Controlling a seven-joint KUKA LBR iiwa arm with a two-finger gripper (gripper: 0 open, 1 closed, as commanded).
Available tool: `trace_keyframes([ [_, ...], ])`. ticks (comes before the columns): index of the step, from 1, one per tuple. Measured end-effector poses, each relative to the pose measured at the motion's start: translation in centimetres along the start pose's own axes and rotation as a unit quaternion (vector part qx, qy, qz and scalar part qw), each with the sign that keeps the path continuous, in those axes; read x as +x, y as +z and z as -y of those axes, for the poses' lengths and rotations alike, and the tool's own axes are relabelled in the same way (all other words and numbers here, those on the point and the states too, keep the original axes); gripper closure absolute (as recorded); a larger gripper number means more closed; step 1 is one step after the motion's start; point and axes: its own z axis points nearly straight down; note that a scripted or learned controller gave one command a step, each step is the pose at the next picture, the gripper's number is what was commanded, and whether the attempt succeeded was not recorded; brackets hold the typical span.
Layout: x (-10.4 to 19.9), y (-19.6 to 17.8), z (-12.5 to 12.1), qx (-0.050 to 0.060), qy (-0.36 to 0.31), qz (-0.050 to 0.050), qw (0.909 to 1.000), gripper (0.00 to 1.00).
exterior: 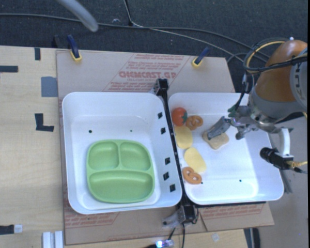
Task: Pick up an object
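My gripper [227, 133] hangs over the right bin [248, 187], near its upper middle, and stands open. One grey finger [215, 129] reaches left over a tan bread piece [219, 141] lying on the bin floor; nothing is between the fingers. To the left, along the divider, lie a red tomato [179, 115], an orange pretzel [195, 121], two yellow chips [184, 137] [195, 159] and a second pretzel [191, 175].
The left bin [75, 112] holds a green divided plate [120, 170]. A black divider [167, 138] runs between the bins. The arm's orange band [281, 68] and cables sit at the right, above the right bin's far edge.
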Motion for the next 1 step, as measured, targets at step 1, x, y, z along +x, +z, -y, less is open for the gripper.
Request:
trace_keyframes([
  [1, 0.03, -0.74, -0.32, -0.007, -0.002, 0.001, 1.0000, 0.00],
])
